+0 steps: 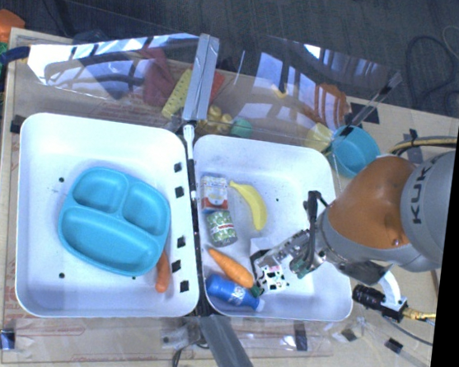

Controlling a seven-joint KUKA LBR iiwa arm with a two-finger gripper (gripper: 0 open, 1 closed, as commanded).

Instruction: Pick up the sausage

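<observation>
The sausage (163,273) lies in the left bin (43,147), a small orange-brown piece close to that bin's right wall, near its front right corner and just beside the front right edge of the blue divided tray (115,218). The gripper (275,269) is nowhere near it: it sits low in the right bin (299,158), toward that bin's front, w/ the arm's orange band behind it. Can't tell from here whether the pincer is wide or pinched; the tip is a tangle of dark and checkered bits and nothing shows clearly between it. Right bin is crowded: a carrot (231,268) just left of the gripper, a blue bottle (232,293) at the front edge, a green-lidded jar (222,227) and another small jar (214,191) along the left wall, a banana (252,204) mid-bin. Risks, as I judge them: the carrot looks a lot like the sausage in colour and shape and is far closer, so a grab here would prob. take the wrong item. To reach the real target the arm has to cross the divider between the bins, and a low sweep could knock the carrot or bottle about. Also the sausage sits between tray rim and bin wall, approx. in a narrow slot, so the gripper may land on the tray edge or wall and slip off, or nudge it under the tray's lip.
</observation>
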